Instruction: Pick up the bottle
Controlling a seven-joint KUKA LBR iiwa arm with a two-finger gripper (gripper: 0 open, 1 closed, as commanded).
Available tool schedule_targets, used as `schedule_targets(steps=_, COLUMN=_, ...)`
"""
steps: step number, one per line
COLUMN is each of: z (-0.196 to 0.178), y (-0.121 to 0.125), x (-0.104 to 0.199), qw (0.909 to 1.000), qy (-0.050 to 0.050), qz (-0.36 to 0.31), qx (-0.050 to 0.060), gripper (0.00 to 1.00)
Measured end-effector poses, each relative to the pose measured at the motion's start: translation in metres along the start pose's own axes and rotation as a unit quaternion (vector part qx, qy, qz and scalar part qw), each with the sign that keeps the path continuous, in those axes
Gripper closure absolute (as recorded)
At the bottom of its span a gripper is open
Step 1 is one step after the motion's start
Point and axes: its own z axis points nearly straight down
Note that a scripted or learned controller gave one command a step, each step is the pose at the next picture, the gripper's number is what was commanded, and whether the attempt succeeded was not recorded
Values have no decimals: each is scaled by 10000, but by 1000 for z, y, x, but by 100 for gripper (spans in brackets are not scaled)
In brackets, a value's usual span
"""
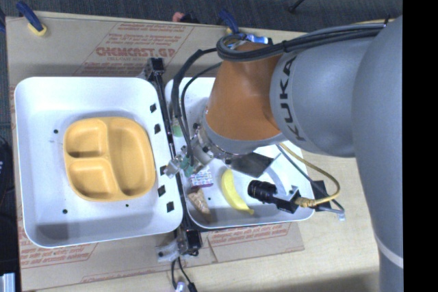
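My claw (186,162) sat low against the left wall of the right bin (197,98), and I could not tell whether it was clenched or released. Just below it lay a small labelled thing (200,179); I could not tell if that was the bottle. A banana (235,193) lay beside it. The left bin (41,215) held a yellow divided plate (109,157).

so the grey orange-banded arm (246,99) hangs over the right shallow white bin (200,94), gripper (186,162) low by its left wall near a yellow banana (233,193), yellow three-section plate (109,157) in the left bin (41,120)
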Motion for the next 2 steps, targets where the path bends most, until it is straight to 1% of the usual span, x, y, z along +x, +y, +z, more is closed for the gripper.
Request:
schedule_targets(steps=1, z=-34, y=16, x=24, qw=9652, qy=-4, qz=-2615, qx=-1, gripper=100)
schedule_targets(steps=2, z=-1, y=44, x=64, qw=9214, qy=11, qz=-3885, qx=12, gripper=100)
